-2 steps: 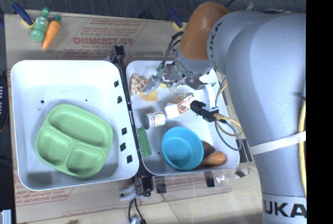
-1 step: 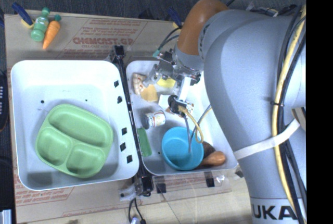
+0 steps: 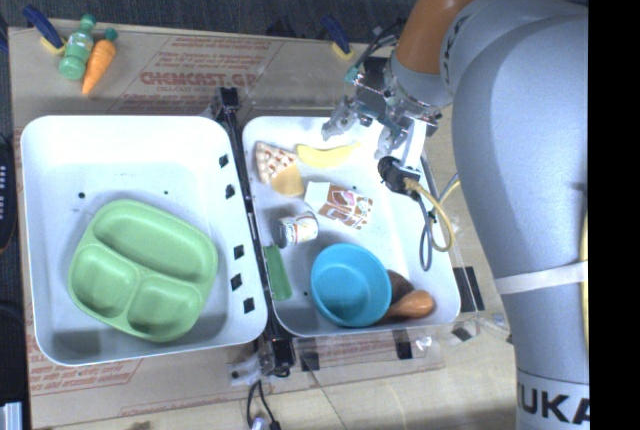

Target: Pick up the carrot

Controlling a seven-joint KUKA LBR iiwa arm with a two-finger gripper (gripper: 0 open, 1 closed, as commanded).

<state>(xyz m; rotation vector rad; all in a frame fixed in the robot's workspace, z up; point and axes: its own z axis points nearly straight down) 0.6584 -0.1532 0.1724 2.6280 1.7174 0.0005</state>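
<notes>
Carrot [image 3: 97, 65] sits on the desk at upper left of frame, outside both bins, long axis tilted, tip lower-left. My end effector [image 3: 362, 130] hovers over the right bin's [image 3: 440, 268] top edge, fingers spread, nothing held. Carrot lies far left of it.

bench [image 3: 200, 78], two bins, carrot [image 3: 98, 65], bottle [image 3: 76, 51]

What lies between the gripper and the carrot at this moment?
In the camera view, the gripper hangs over the right bin's far edge; the carrot lies outside both bins at far left. Between them is bare brown board with red print.
</notes>
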